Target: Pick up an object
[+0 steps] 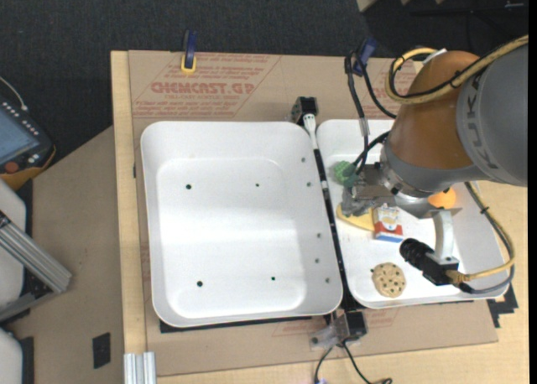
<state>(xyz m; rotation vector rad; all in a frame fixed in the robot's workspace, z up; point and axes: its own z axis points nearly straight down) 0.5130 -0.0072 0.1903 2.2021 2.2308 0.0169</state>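
Here we note the end effector (366, 196) low in the right bin (340, 141), down among a tight cluster: a green item (345, 174) just beside it, a yellow piece (357, 220) under its tip, and a small red-and-blue box (388, 229) near. Released or clenched, we cannot tell. We judge the yellow piece the likely target. A cookie (388, 279) lies apart.

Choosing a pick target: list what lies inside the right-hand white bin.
Seen: a round speckled cookie, a green piece, a flat yellow piece, a small red-white-blue box. The grey arm covers the bin's middle.
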